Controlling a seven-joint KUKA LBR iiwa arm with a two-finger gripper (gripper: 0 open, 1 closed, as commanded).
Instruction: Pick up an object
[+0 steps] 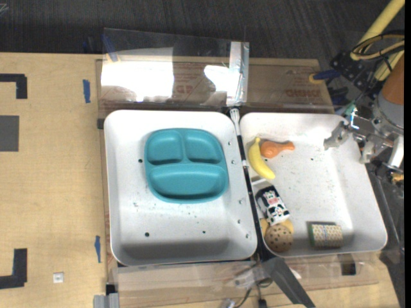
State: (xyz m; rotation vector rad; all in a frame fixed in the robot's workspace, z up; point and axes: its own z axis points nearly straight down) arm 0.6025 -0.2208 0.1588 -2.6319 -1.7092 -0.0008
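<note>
The right bin (359, 197) holds several small objects along its left side. A yellow banana (259, 160) lies beside an orange drumstick-shaped toy (277, 148). Below them are a black-and-white cow-patterned item (272, 205) and a round brown cookie (279, 235). A greenish-tan roll (325, 233) rests near the bin's front wall. My gripper (352, 145) hangs over the right bin's far right part, well apart from every object. It is open, with nothing between its fingers.
The left bin (128, 230) carries a teal divided plate (186, 163). A clear plastic sheet (173, 69) stands behind the bins. Yellow and black cables (372, 37) hang at the upper right by the arm. Brown cardboard (45, 172) covers the bench to the left.
</note>
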